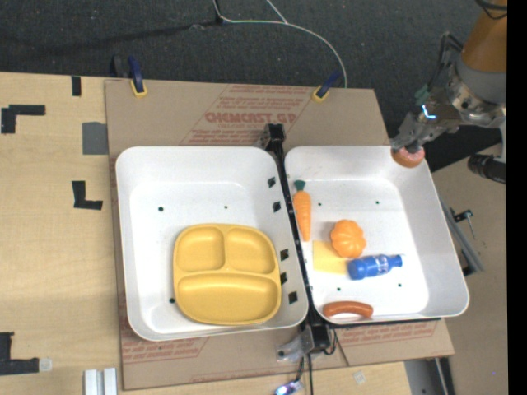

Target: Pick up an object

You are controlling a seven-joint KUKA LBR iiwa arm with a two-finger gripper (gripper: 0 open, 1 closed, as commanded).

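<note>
The arm (482, 48) comes in from the upper right, its orange band high near the corner, and bends down and to the left toward the far right corner of the right bin (428, 220). The jaws (409, 144) are at that corner, and they pinch a small round pinkish-red object (408, 155), which is just above the bin rim.

The counter (49, 220) is light wood with dark marks, and a brown cardboard sheet (239, 113) lies under both bins. Behind it there is a dark floor with thin cables (313, 35). Two clamps (136, 76) hold the far edge of the cardboard.

In the left bin (148, 179) lies a yellow divided plate (226, 272). The right bin holds a carrot (302, 212), an orange pumpkin (347, 237), a yellow block (327, 257), a blue bottle (373, 266) and a sausage (347, 309) near the front wall.
</note>
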